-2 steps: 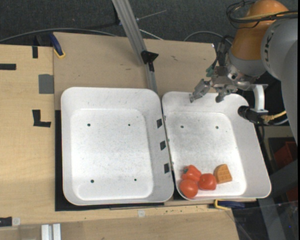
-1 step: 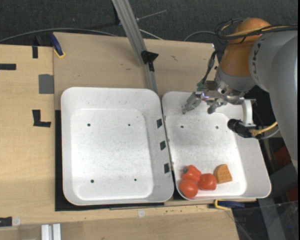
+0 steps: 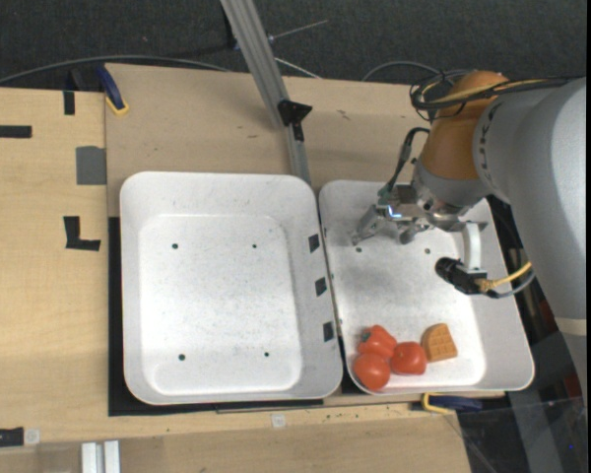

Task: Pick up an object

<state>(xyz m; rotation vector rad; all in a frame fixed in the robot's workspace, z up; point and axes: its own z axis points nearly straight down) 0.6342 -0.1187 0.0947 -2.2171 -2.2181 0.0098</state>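
Claw (image 3: 374,228) hangs over right bin (image 3: 394,284), well apart from red pieces (image 3: 386,356).

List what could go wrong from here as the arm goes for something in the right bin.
1. The red rounded pieces and the tan waffle-like block sit bunched together, so the claw may nudge neighbours instead of gripping one.
2. They lie close to the shallow white right bin's near wall, which could block a finger.
3. The claw hangs near the bin's far end, away from the objects, so a descent here probably grabs nothing.

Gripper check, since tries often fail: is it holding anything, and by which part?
Nothing is held: the gripper is above bare bin floor, apart from the red pieces and the waffle piece.
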